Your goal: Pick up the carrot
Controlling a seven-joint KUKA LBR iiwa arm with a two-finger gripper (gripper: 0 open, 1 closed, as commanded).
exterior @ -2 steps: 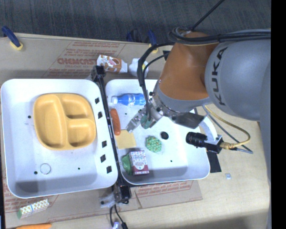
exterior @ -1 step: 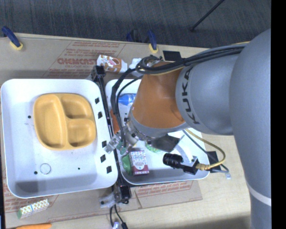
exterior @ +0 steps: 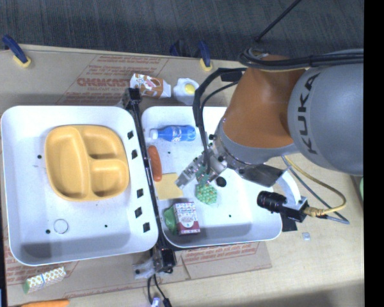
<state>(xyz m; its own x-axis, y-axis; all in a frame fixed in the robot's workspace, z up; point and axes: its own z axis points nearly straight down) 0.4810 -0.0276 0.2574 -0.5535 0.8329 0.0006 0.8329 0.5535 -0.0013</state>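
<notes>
**A:** Carrot (exterior: 155,162) — see it? The little orange thing lying along the left wall of the right bin (exterior: 269,232), pointing up and down the bin, just below the blue bottle (exterior: 173,133).

**B:** Got it. Nothing is touching it. The gripper (exterior: 201,171) is off to its right, near the middle of that bin, low over a green dotted ball (exterior: 207,193).

**A:** Is it clamped on anything?

**B:** From here I can't tell whether it is spread or closed; the grey and orange arm (exterior: 275,117) covers most of it, and all I make out is a bit of metal poking out beneath the wrist. The green ball sits right below that metal, but I can't say it's gripped.

**A:** What else is in there?

**B:** A yellow flat piece (exterior: 168,182) between the carrot and the gripper, and at the near wall a small carton with a red and white label (exterior: 187,217), with something green (exterior: 170,217) tucked against its left side.

**A:** And the other bin?

**B:** The left bin (exterior: 19,171) has a yellow divided tray (exterior: 86,160) in it. Beyond the bins, on the cardboard, lie a brown and white packet (exterior: 147,85) and a white and yellow toy (exterior: 187,88).
</notes>
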